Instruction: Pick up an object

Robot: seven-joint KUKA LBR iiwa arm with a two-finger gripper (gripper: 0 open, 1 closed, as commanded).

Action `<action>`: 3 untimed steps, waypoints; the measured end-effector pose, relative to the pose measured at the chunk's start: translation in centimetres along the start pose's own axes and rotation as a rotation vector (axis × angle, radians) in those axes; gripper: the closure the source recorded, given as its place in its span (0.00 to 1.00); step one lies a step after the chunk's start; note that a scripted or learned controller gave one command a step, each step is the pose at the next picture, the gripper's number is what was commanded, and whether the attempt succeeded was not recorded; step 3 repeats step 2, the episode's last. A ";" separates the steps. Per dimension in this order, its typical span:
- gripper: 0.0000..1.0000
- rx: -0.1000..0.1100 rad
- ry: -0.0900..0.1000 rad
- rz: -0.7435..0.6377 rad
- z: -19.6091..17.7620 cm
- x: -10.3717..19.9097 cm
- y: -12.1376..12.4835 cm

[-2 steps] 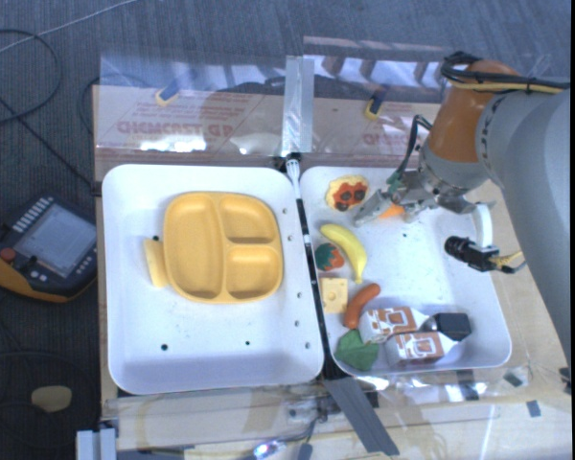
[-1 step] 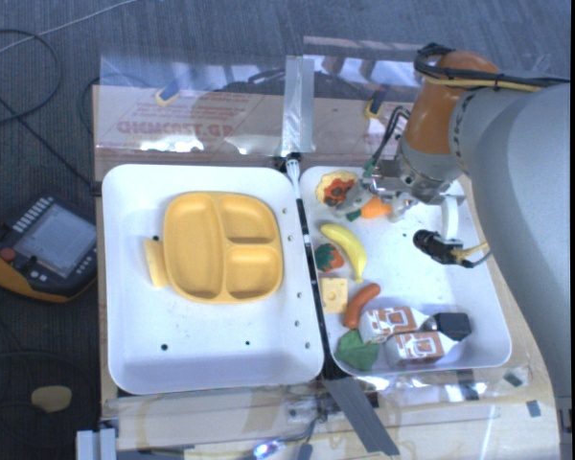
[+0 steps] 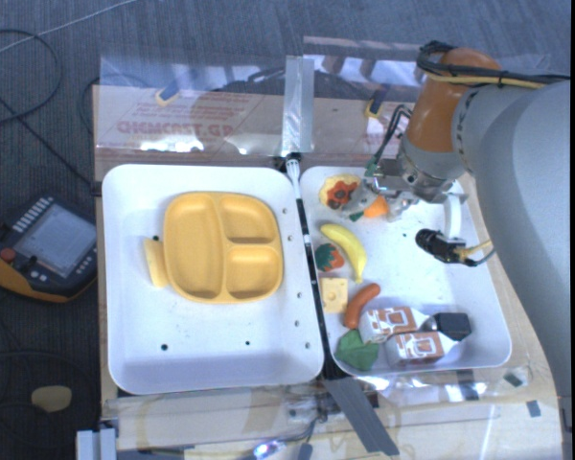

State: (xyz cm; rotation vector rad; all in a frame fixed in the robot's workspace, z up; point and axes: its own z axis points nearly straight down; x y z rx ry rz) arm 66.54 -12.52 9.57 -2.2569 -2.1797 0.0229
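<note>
Camera view: gripper (image 3: 391, 197) low over far part of right bin (image 3: 479, 286), arm reaching in from right; whether fingers wide or narrow, cannot tell. Small orange object (image 3: 375, 209) lies right at gripper tip, contact unclear. Banana (image 3: 347, 247) just near-left of gripper. Milk cartons (image 3: 402, 335) near edge, well apart. Yellow divided tray (image 3: 220, 245) sits in left bin (image 3: 125, 333).

Bright, even light; glare on plastic sheeting (image 3: 220, 127).
</note>
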 end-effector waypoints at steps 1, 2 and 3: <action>1.00 0.000 0.006 -0.045 -1.4 -3.5 0.1; 1.00 -0.013 0.004 -0.183 -12.3 0.9 -6.3; 1.00 -0.013 0.004 -0.183 -12.3 0.9 -6.3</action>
